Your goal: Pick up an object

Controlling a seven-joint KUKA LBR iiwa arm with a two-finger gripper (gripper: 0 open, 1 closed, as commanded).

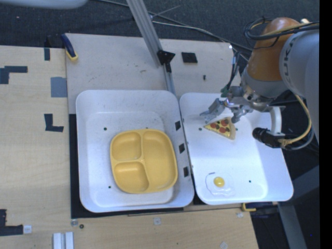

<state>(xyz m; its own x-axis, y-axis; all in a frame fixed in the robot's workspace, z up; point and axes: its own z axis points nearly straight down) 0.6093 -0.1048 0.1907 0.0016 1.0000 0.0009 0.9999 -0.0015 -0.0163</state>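
we see no readable writing. on the counter (31,139), the left bin (88,113) carries a yellow divided plate (143,160). the right bin (259,165) has bare room mid-floor. the claw (226,113) spreads open above the pizza slice (221,127), gripping nothing. a fried egg (218,183) lies near the front rim.

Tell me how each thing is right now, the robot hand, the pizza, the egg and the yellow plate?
gripper: open, fingers spread just above the pizza slice, not holding it.
pizza slice: lying flat in the right bin.
fried egg: lying flat near the right bin's front edge.
yellow divided plate: right side up in the left bin.
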